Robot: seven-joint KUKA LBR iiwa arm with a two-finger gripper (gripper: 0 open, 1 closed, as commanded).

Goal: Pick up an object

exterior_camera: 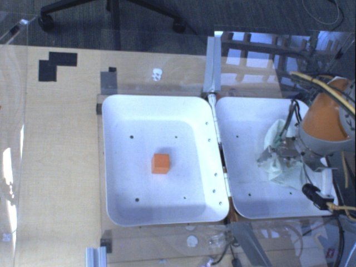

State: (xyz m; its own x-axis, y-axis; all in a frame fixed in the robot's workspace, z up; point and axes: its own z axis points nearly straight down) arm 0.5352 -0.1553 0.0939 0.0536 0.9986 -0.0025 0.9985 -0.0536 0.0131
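Hovering gripper (276, 152) over pale cloth (281, 168); no legible writing

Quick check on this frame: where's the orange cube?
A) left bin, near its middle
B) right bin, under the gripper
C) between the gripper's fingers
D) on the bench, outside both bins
A. The orange cube sits alone on the floor of the left bin, near its middle, while the gripper is over the right bin at a crumpled pale cloth.
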